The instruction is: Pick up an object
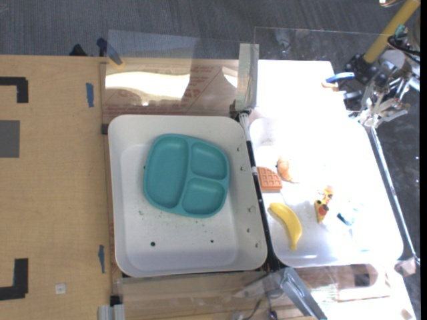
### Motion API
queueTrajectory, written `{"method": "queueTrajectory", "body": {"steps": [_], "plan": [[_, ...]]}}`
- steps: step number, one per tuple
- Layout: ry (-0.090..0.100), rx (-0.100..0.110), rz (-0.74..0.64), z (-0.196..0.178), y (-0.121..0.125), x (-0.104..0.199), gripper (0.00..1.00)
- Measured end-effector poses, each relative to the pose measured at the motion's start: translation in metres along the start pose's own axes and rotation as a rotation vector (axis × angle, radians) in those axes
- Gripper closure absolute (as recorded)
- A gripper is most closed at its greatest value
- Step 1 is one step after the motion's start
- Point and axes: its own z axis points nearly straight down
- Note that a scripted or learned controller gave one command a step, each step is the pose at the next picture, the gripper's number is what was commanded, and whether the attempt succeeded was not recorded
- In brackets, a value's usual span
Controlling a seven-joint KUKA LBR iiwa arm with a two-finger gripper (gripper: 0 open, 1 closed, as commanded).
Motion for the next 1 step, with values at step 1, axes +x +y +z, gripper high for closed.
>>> {"method": "queueTrajectory", "body": {"steps": [1], "plan": [[0.003, -0.006, 0.18, -0.0138, -0.0068, 0.0323, 1.0]]}}
